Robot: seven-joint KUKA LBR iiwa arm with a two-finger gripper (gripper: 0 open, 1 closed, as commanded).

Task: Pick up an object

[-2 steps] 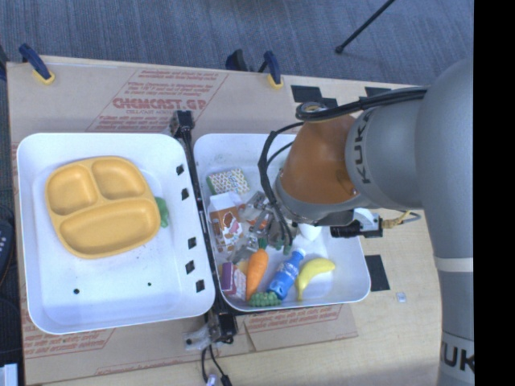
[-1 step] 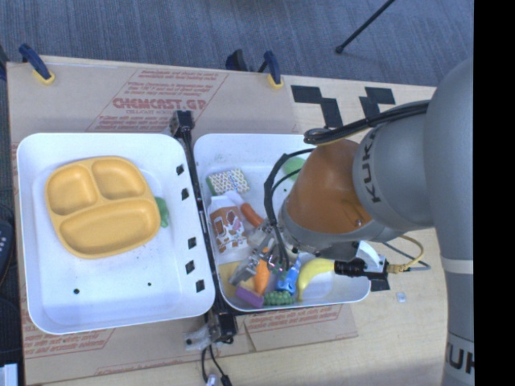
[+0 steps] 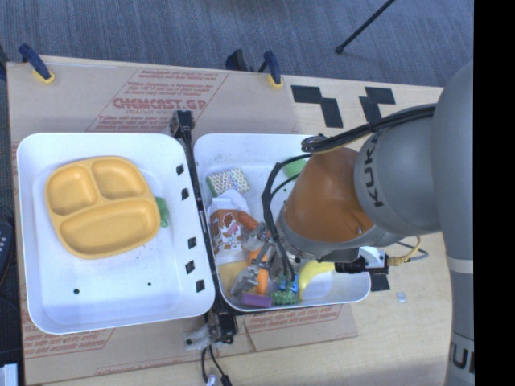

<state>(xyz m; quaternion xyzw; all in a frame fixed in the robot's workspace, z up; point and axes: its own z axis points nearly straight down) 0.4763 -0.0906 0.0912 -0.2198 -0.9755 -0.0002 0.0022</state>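
Your tool [image 3: 265,270] low in the right bin [image 3: 241,145], among the clutter beside the snack packet [image 3: 228,230], finger state impossible to tell, yellow tray [image 3: 102,206] in the neighbouring bin [image 3: 32,215]

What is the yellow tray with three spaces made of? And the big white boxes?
The yellow tray looks like smooth moulded plastic: rounded edges, one even colour, soft shine. The white bins also look like plastic, thin and slightly glossy with curved rims, though that is a guess from their look.
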